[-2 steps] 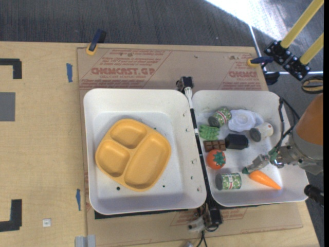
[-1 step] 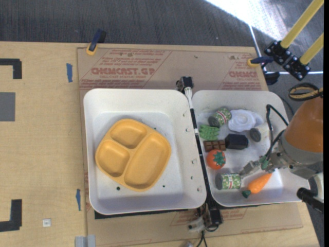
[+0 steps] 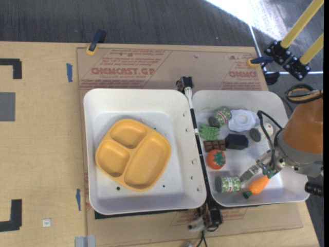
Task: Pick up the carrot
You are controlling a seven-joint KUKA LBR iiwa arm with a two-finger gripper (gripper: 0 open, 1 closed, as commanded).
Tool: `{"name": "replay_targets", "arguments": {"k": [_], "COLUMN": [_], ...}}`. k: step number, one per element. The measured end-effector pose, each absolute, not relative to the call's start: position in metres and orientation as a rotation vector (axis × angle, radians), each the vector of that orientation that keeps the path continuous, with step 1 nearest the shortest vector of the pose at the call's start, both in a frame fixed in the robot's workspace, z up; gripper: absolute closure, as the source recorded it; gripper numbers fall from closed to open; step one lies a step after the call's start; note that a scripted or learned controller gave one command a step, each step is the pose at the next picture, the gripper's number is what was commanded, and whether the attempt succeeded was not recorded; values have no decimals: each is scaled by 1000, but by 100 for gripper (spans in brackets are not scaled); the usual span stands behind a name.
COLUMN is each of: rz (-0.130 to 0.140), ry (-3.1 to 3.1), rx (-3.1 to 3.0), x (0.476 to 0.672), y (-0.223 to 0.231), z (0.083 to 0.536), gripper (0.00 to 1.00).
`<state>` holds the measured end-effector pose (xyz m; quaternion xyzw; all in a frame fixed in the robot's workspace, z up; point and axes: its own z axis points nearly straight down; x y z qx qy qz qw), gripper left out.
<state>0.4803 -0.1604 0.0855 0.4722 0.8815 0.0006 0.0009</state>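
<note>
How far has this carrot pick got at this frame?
Done: the gripper is down in the right bin, right at the carrot. In hand: closing in on it, though a grasp cannot be confirmed from this angle. Left: the carrot lies on the bin floor beside a small can, not yet lifted.

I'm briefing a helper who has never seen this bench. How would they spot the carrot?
Look in the right-hand shallow white bin, at its near edge beside the gripper. The small orange toy carrot with a green end lies there, right of a green-labelled can; nothing else there is orange and tapered.

Dark grey carpet floor (image 3: 128, 9), sunlit patch (image 3: 257, 4) upper right, tan benchtop (image 3: 36, 138)
</note>
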Motion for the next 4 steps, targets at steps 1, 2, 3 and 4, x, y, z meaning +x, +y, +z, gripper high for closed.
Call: {"name": "replay_targets", "arguments": {"k": [1, 2, 3, 4], "rz": [-12, 3, 2, 1], "ry": [2971, 2980, 2962, 2962], "rx": [976, 974, 1033, 1033], "x": [482, 481, 504, 504], "y": [-126, -119, -85, -85], "z": [88, 96, 300, 300], "gripper": [0, 100, 100, 0]}}
